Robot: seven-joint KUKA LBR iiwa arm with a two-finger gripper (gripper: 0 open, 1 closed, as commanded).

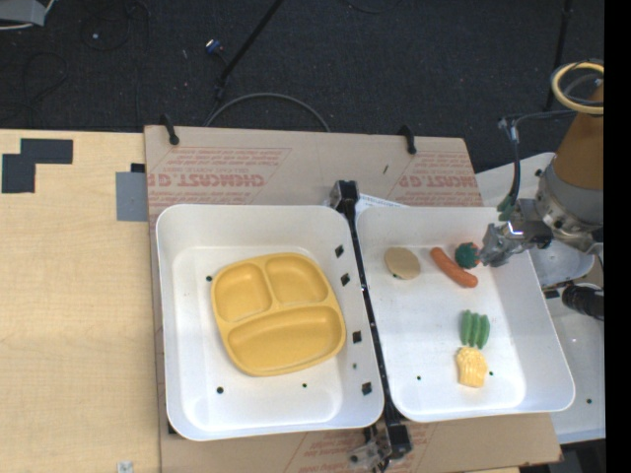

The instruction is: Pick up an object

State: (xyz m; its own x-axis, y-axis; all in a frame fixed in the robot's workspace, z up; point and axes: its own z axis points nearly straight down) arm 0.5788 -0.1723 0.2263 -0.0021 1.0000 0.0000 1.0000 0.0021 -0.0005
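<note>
Left bin [187,264] holds a yellow divided plate [278,313]. Right bin [552,363] holds toy food: carrot [455,266] at 1 o'clock, tan disc [402,262] at 11, green pod [474,328] and corn [472,367] toward 5. Gripper [496,242] sits just beside the carrot's green top, near the 2 o'clock rim; jaws: cannot tell. Best bet: drop squarely across the carrot's middle, clear of the wall. Open room lies mid-bin.

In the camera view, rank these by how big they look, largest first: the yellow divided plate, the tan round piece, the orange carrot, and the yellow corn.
1. Yellow divided plate, by far the largest.
2. Orange carrot, the longest of the small items but thin.
3. Tan round piece and yellow corn look about alike, so I would not rank them.
</note>
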